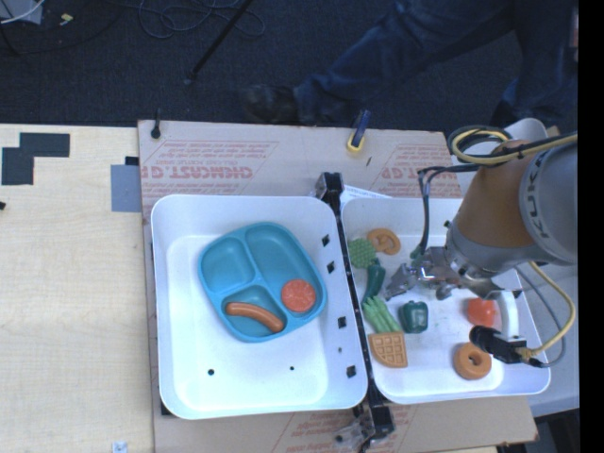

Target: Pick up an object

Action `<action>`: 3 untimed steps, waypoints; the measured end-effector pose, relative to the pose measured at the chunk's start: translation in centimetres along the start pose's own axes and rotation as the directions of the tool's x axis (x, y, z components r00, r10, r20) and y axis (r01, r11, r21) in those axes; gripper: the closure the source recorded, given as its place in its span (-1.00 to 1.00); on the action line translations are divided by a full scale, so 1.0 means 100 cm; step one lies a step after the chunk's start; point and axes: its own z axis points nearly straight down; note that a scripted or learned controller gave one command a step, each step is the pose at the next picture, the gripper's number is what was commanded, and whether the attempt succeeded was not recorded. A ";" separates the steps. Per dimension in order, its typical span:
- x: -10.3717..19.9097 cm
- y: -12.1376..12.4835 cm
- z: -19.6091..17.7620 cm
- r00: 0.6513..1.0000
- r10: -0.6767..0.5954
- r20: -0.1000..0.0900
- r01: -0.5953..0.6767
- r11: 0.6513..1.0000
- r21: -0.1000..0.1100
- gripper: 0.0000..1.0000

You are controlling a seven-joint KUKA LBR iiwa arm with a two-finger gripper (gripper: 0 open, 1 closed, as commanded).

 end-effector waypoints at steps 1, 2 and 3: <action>0.002 0.000 0.024 1.000 0.000 0.000 0.000 1.000 -0.003 -1.00; 0.000 0.000 0.013 1.000 0.006 0.000 -0.006 1.000 -0.004 1.00; 0.004 -0.001 -0.049 1.000 -0.001 0.002 0.001 1.000 -0.012 1.00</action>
